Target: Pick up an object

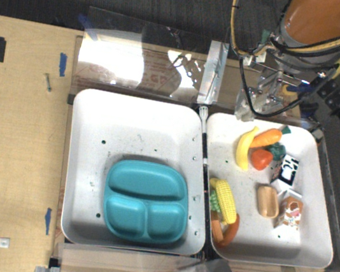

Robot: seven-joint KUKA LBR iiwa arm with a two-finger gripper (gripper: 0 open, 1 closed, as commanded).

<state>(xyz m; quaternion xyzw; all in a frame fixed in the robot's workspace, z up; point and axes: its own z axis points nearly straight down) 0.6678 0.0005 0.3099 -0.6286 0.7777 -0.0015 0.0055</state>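
The grey arm with its orange band enters at the top right corner of the view, and its two-finger gripper (268, 96) hangs above the far edge of the right-hand shallow white bin (318, 215). Whether it is open or closed cannot be told, since cables and metal parts blur together there. Nothing can be seen held in it.

The right bin carries all the small objects. Near its far edge lies a curved yellow plastic banana (244, 146), touching an orange toy carrot with a green top (269, 136) and a round red toy tomato (260, 159) just beside it. A small black-and-white box (287, 169) sits just right of the tomato. Toward the middle of the bin lies a tan bread-shaped piece (267, 201), with a small white packet printed in red and brown (291, 212) touching its right side. Along the bin's left wall lies a yellow toy corn cob with green husk (224, 199), and at its near end an orange-red sausage-shaped toy (225, 231) rests by the near left corner.

The left-hand white bin (95, 119) holds a teal plastic divided tray (146, 200), set toward its near edge. Both bins rest on a light wooden bench (11, 138).
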